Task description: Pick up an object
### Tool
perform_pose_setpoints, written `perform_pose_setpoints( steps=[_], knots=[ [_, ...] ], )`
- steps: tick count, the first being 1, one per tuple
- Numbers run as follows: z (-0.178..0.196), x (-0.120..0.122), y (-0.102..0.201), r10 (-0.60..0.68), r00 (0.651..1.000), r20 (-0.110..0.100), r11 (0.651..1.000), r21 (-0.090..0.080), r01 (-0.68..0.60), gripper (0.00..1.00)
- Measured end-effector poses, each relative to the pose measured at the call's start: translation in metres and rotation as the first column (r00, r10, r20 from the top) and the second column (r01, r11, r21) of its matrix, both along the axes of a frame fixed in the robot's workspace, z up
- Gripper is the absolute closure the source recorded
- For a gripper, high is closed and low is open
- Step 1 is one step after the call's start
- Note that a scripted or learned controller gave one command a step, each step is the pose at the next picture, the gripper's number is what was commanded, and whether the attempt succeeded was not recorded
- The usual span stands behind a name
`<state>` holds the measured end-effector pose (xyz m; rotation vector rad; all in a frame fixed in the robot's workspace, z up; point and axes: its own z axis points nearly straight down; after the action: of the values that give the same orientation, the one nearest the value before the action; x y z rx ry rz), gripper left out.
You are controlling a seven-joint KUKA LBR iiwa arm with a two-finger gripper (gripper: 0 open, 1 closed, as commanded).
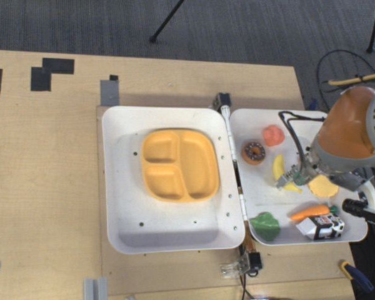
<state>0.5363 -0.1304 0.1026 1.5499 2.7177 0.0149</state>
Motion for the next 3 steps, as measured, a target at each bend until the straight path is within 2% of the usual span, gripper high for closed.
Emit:
perform_pose_setpoints(
  steps=[1, 2, 3],
  knots=[
    [0.0, 0.0, 0.0, 0.0, 1.0, -0.001, 1.0, 0.0, 0.0, 0.0],
    [-0.01, 0.011, 0.029, 0.236, 0.972, -0.003, 0.972, -0.013, -0.236, 0.0],
    [-0.011, 0.028, 0.04, 0.215, 0.977, -0.006, 0.977, -0.007, -0.215, 0.0]
  ],
)
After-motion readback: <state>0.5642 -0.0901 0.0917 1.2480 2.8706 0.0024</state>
